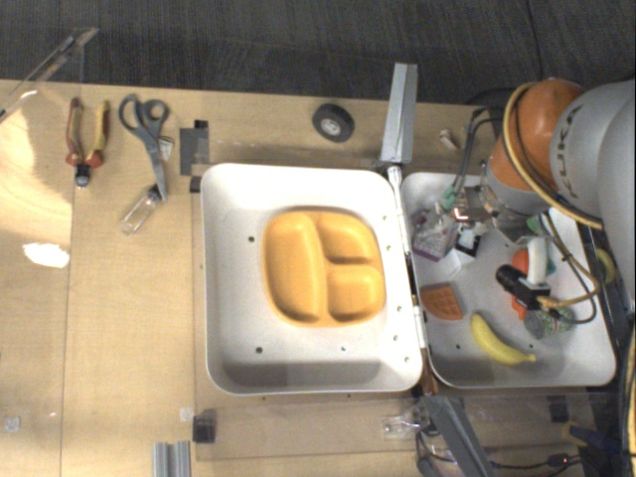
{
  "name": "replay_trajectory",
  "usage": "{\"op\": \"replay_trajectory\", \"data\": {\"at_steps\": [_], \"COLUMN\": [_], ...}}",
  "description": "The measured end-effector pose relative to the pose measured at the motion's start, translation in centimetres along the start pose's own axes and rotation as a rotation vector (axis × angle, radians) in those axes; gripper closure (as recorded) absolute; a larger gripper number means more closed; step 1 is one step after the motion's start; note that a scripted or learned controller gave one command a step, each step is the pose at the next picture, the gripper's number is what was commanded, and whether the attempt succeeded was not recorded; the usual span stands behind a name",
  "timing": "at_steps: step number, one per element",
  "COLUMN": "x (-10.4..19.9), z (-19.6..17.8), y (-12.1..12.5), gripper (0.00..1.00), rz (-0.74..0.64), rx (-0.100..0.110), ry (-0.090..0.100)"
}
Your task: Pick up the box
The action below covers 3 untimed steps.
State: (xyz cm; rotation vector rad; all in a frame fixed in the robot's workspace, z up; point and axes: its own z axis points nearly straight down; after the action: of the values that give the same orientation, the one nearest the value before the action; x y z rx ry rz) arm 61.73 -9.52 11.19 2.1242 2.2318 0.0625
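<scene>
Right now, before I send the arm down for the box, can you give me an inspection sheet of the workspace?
Surface: wooden bench bearing a left bin and a right bin, both white.
Job's things: small purplish box at the back left of the right bin.
Clutter: yellow divided tray in the left bin; banana and orange pad in the right bin; pliers, scissors and tape roll on the bench.
Grippers: gripper just behind the box; grasp cannot be told.
Cables: dark cables at the bench's near edge.
Surroundings: dark carpet behind the bench.
</scene>
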Motion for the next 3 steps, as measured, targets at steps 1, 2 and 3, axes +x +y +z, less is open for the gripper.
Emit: {"op": "replay_trajectory", "data": {"at_steps": [1, 2, 3], "x": [-0.4, 7.0, 11.7], "z": [-1.6, -12.3, -16.9], "y": [0.5, 0.3, -3.7], "gripper": [1.00, 1.00, 1.00], "rz": [-0.001, -0.547, -0.776], "rx": [-0.012, 0.055, 0.051], "ry": [-0.009, 0.032, 0.039]}}
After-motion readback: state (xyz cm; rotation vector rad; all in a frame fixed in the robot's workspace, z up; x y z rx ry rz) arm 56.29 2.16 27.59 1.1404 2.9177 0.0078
